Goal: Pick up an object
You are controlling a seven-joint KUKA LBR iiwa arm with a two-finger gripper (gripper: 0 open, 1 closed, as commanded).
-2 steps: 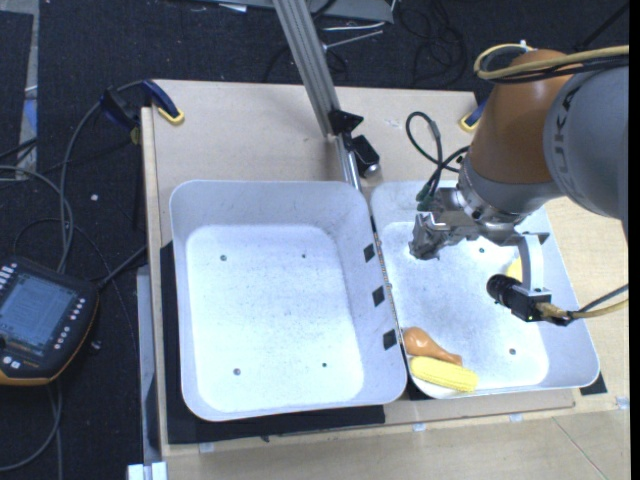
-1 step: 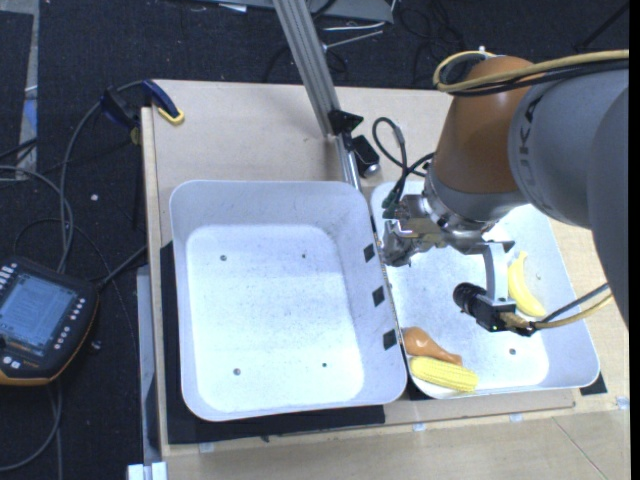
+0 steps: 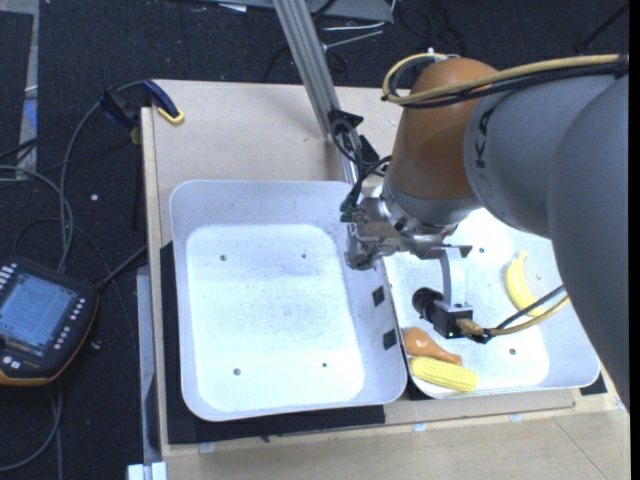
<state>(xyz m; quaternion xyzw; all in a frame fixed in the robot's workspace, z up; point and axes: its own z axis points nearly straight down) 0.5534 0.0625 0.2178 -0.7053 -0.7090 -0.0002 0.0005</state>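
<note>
Corn cob (image 3: 444,373) lies at the right bin's (image 3: 570,368) near rim, touching an orange piece (image 3: 428,344), well below the jaws; a banana (image 3: 520,283) sits off to their right. I cannot tell how the jaws stand. A descent here risks hitting the wall between bins.

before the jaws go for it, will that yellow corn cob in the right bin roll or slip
The corn cob looks rounded and long, so it probably rolls if nudged sideways. It lies against an orange object, which may block it. Its bumpy surface likely helps grip.
</note>
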